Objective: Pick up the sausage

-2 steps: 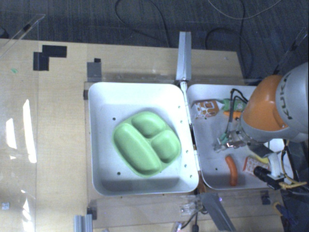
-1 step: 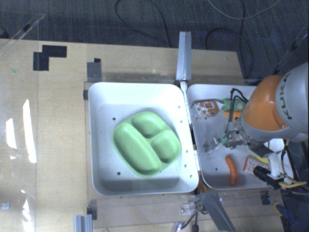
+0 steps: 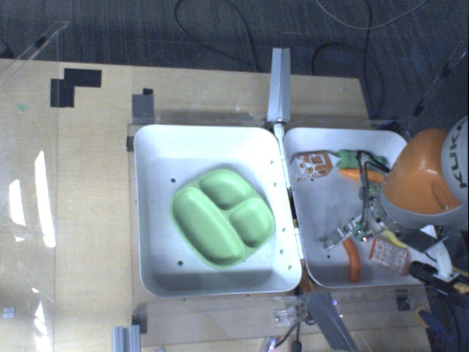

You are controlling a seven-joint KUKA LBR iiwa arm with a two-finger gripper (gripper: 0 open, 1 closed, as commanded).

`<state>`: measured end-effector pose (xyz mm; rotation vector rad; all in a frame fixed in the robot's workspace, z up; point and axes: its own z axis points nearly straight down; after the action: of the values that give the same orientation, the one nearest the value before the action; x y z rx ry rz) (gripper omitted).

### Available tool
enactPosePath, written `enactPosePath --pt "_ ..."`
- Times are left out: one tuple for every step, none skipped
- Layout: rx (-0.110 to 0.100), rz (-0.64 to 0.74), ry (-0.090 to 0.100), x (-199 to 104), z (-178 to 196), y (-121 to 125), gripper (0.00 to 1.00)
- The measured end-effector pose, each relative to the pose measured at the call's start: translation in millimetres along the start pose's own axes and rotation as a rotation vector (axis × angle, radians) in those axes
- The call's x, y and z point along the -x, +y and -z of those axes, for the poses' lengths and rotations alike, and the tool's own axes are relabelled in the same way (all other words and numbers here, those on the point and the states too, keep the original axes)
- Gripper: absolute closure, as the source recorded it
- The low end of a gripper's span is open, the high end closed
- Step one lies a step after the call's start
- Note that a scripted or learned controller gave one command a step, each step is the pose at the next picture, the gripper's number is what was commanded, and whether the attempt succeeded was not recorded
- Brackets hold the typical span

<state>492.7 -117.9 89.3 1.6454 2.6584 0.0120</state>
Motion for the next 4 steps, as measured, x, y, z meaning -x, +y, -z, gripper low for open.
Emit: enactPosePath --pt "0.007 0.002 -0.003 0 11 4 1.00" --pt "0.006 0.002 -0.002 0 11 4 0.00" --pt "0.000 0.180 -0.003 -18 0 9 0.00" --pt "0.006 0.181 -0.004 -18 11 13 1.00"
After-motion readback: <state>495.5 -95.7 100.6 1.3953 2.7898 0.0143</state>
